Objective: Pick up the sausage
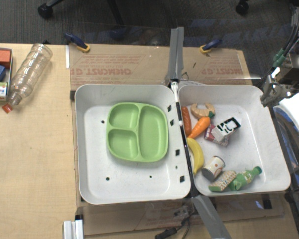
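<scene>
The sausage (187, 120) is a reddish-brown stick lying lengthwise against the left wall of the right bin (269, 133), with an orange carrot (200, 126) touching its right side. My gripper (272, 90) hangs over the right bin's far right rim, well to the right of the sausage, with nothing seen in it. Cables and part of the wrist show above it at the view's right edge.
Also in the right bin are a banana (195, 154), a tan pastry (201, 108), a black-and-white box (225, 129), a small can (213, 167) and a green bottle (237, 179). The left bin (87, 148) holds a green divided plate (138, 132). A plastic bottle (28, 71) lies on the bench at left.
</scene>
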`<action>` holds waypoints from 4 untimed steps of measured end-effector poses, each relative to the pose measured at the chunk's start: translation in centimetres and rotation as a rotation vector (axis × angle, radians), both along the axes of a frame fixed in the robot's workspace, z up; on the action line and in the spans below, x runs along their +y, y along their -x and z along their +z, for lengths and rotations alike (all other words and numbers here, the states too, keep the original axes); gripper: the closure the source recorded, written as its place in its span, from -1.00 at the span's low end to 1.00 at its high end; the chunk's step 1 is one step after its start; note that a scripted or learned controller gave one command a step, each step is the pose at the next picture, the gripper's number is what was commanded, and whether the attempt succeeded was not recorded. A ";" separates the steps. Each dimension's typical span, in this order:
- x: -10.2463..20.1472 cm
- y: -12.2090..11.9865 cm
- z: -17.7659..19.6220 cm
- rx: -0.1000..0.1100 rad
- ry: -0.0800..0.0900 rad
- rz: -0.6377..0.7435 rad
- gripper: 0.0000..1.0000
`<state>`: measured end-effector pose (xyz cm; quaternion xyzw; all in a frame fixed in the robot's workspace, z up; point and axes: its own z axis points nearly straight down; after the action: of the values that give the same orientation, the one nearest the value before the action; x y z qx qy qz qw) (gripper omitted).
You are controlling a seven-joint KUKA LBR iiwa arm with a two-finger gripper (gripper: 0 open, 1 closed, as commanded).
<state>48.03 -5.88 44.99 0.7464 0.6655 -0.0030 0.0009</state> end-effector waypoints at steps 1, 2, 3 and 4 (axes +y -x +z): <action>0.0 -0.2 0.8 0.003 0.003 0.003 1.00; 0.0 -0.3 1.6 0.005 0.005 0.005 1.00; 0.1 -0.5 2.4 0.008 0.007 0.008 1.00; 0.1 -0.6 3.2 0.011 0.010 0.011 1.00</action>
<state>48.66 -5.77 48.19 0.7428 0.6694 -0.0104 0.0010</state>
